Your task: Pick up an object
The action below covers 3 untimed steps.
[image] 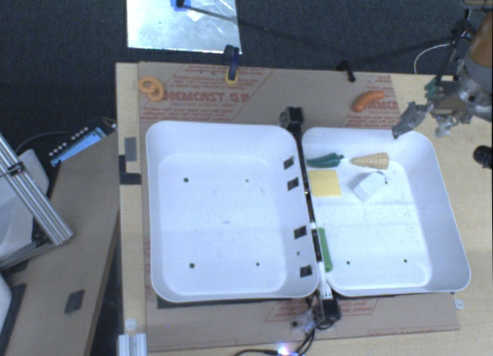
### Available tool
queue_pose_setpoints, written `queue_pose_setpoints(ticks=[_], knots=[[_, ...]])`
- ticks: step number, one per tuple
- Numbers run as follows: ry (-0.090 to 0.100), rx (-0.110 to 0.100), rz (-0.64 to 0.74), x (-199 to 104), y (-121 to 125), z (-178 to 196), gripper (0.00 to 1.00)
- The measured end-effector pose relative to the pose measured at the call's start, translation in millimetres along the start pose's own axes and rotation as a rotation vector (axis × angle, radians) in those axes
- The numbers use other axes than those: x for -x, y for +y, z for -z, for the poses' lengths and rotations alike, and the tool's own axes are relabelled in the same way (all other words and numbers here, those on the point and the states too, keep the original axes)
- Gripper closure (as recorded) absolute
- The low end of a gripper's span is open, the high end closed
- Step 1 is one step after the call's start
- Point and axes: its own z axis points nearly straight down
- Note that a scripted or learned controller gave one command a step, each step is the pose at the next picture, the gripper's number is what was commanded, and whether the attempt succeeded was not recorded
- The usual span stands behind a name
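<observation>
Right bin (431, 270): green stick (324, 248) lying by its left wall; farther back yellow square (325, 184), white block (370, 186), green pepper (325, 160), cone (370, 162). Orange sausage (367, 101) sitting on the desk behind. End effector (426, 119) hovering at the bin's far right corner, fingers spread, gripping nothing.

From my remote station I see a dark carpeted floor (323, 8) across the twelve o'clock side. A shiny metallic sheet (181, 8) lies on it at eleven o'clock, catching the light. The brown cardboard board (254, 89) covers the pale wooden bench (462, 185), which extends toward three o'clock. At nine o'clock stands a second tan table (69, 262), bearing an aluminium rail (31, 200) and a small black device (77, 142).
</observation>
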Motion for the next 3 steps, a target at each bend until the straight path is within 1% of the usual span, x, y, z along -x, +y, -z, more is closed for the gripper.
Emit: queue_pose_setpoints(ticks=[1,2,3], knots=[[0.006,-0.006,0.011,-105.1,-1.0,-57.1,0.0],[0.004,0.005,0.009,-168.6,-6.4,4.1,0.0],[0.002,0.003,0.005,-164.0,-6.3,11.8,1.0]])
